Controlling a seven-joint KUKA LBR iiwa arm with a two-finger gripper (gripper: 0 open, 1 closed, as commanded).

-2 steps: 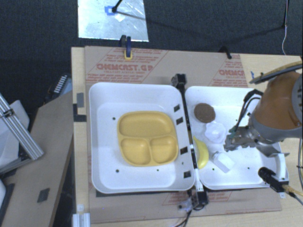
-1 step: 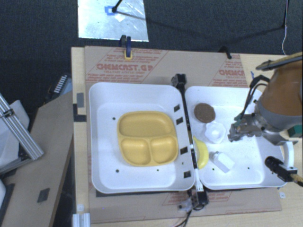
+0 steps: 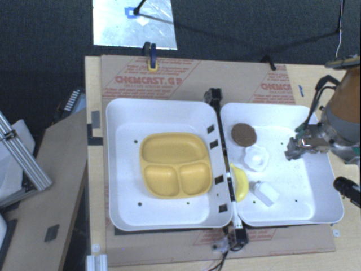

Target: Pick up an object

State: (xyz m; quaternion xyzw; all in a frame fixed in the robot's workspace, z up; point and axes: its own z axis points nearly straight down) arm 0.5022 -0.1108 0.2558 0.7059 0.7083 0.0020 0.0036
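Your claw (image 3: 294, 149) sits over the right part of the right bin (image 3: 321, 208), low near its floor, on the end of the arm (image 3: 344, 109) that comes in from the right. You cannot tell from this view how far it is open, and nothing shows in its grip.

The things you could pick all lie to its left, in the left half of the same bin and apart from the claw. Nearest is a white cup (image 3: 256, 158), on the bin floor left of the claw. Above that, toward the far wall, lies a brown disc (image 3: 243, 134). Below the cup lies a small white block (image 3: 265, 194), tilted. A yellow piece (image 3: 239, 183) rests against the bin's left wall, just beside the block and the cup.

Under both bins lies a brown board (image 3: 169, 75) printed in red; you can read "CHEMCAST" on its far left part, and the same kind of print runs slantwise at the far right, too partly hidden to read.

The left bin (image 3: 121, 123) holds one yellow tray (image 3: 172, 164) with three compartments, one long one at the far side and two smaller ones at the near side. It lies flat near the middle of that bin, well apart from the claw.
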